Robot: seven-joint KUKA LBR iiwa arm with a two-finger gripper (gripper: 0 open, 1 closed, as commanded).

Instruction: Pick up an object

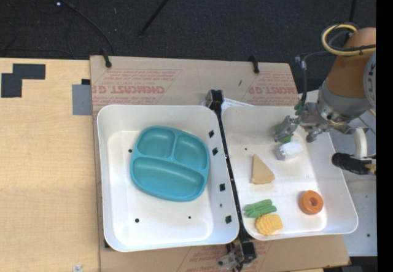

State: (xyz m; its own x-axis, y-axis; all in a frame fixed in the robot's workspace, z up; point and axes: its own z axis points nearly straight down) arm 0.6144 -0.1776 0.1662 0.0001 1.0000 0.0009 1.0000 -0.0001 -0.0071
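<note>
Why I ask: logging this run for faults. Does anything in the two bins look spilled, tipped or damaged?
Nothing stands out. The teal plate lies flat in the left bin. In the right bin the wedge, green beans, corn and orange ring lie apart, all inside the rim.

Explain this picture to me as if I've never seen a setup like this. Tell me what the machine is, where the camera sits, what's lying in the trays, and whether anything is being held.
One camera, fixed above the bench, looks down at a slant. The machine is a robot arm, grey with an orange band, reaching in from the right. At its end is a two-finger gripper, low over the right bin. A small grey-white object lies just beneath it; whether the gripper holds it cannot be told from here.

The left bin holds a teal divided plate. The right bin also holds toy food: a tan wedge, an orange ring, a green pod and a yellow piece touching it.
</note>
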